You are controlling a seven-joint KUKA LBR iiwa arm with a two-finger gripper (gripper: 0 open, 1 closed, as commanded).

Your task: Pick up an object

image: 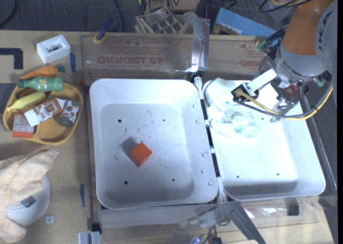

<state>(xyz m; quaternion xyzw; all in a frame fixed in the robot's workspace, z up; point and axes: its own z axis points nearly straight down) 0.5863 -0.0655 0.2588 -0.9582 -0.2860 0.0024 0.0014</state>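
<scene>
While gripper (282,110) fingertips blur, orange block (141,154) sits plainly visible

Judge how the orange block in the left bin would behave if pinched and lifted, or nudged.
The orange block looks like a small solid cube with flat faces, so it is probably stiff and gives parallel fingers good purchase. It seems light for its size. Resting flat on the left bin floor, a nudge would likely slide it, not roll it.
</scene>
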